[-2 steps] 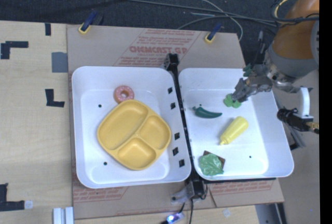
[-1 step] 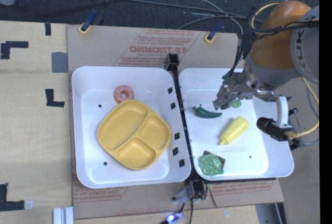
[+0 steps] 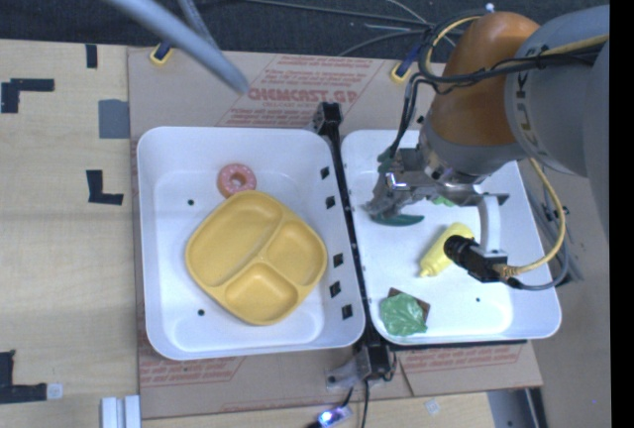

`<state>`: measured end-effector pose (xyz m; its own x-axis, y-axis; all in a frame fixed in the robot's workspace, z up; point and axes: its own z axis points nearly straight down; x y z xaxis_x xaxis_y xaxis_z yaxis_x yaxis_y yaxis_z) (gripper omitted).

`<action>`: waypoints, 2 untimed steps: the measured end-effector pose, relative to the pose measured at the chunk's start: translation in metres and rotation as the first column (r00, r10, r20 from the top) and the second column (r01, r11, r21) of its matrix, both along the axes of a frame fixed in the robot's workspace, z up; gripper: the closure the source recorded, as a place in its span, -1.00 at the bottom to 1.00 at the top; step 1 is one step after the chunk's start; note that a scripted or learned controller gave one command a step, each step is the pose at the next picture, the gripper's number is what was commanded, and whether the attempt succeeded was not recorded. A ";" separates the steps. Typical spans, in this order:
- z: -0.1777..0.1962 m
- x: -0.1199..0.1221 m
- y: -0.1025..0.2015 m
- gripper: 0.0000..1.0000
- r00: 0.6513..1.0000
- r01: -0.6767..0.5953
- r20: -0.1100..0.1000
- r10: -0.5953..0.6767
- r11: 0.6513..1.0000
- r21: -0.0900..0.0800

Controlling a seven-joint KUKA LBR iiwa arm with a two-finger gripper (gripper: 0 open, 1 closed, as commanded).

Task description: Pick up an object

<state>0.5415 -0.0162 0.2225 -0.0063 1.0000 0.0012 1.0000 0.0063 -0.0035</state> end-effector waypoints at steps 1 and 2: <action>0.010 -0.003 0.055 1.00 1.000 -0.001 0.003 0.001 1.000 0.000; 0.013 -0.006 0.104 1.00 1.000 -0.001 0.001 0.001 1.000 0.000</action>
<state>0.5355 0.0876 0.2357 -0.0070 1.0000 0.0008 1.0000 0.0070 -0.0021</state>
